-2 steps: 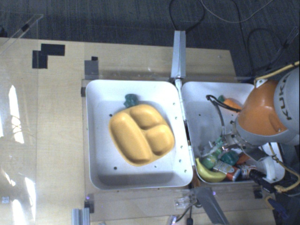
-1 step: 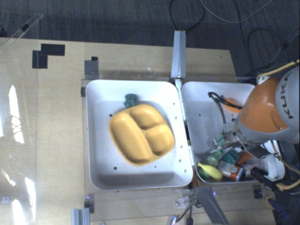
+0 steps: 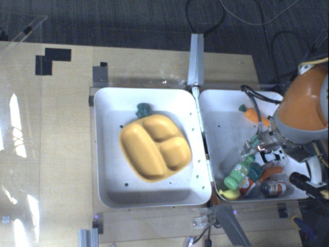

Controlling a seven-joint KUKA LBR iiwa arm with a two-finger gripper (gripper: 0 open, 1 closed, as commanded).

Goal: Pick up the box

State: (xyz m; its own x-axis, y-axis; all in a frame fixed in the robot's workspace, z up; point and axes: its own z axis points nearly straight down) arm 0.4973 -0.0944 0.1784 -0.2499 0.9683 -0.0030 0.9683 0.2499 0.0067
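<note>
Gripper: low over right bin clutter; opening impossible to tell.
Box: not identifiable.
Advice: descend straight, avoid bottle.

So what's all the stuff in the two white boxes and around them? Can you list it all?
Left bin: one, white, left half of the bench.
Right bin: one, white, beside it on the right.
Divided tray: one, yellow, three compartments, middle of the left bin.
Small toy: one, dark green, left bin, at the tray's far edge.
Bottle: one, green, near corner of the right bin.
Banana-like item: one, yellow, at the right bin's near edge.
Can: one, silver with red, near side of the right bin.
Carrot-like toy: one, orange with green top, far side of the right bin.
Cables: several, black and white, on the floor behind.
Arm: one, grey and orange, reaching in from the right.
Gripper: one, low over the right bin's pile.
</note>
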